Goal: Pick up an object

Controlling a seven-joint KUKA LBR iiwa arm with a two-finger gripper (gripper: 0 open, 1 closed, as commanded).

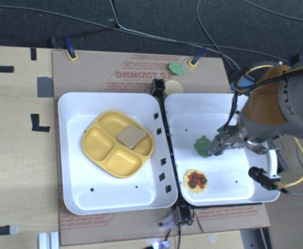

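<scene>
Reaching in from the right of the frame, the grey arm with its orange band lowers its gripper into the right bin, just beside a green broccoli-like toy near the bin's middle. The dark gripper touches or nearly touches the toy's right side; from where I stand I cannot tell whether it is released or clenched. A small round pizza toy lies in the lower left corner of the same bin, apart from the gripper. In the left bin, a yellow divided plate carries a tan slice of toast. A green dotted piece rests on the brown bench above the bins.
</scene>
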